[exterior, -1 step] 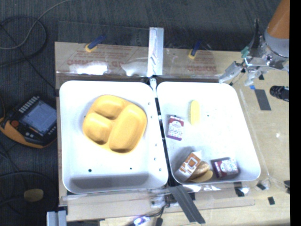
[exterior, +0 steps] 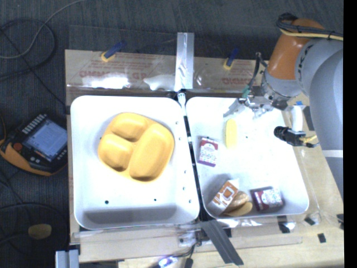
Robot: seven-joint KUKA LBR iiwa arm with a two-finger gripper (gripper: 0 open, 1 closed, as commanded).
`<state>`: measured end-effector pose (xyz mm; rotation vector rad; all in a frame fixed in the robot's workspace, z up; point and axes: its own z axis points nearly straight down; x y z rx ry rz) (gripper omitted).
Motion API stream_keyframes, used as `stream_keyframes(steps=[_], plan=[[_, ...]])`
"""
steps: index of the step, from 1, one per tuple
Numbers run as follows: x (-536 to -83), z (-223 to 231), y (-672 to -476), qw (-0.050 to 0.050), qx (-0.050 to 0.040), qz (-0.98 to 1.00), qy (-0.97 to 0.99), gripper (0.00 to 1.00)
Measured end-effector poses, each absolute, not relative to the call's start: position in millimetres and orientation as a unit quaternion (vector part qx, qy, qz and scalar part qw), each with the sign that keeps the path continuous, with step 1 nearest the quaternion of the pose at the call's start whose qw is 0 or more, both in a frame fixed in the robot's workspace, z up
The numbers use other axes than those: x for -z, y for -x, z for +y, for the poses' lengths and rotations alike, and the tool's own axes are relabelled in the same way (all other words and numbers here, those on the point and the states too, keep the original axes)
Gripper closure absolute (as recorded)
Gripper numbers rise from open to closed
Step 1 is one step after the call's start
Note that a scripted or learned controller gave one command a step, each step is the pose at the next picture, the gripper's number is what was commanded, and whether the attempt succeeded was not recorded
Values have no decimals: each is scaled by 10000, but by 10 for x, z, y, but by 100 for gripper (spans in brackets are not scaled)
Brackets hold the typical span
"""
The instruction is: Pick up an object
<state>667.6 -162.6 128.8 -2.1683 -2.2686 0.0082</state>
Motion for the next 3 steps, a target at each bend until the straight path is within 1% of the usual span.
stream_keyframes(steps=[1, 2, 3], plan=[[-887, -1346, -6704, -42, -8, -7753, 6315, 0], [-979, -1339, -6716, -47, -3, -7755, 6313, 100], [-1820, -925, -6484, 4, -17, -8147, 5798, 100]])
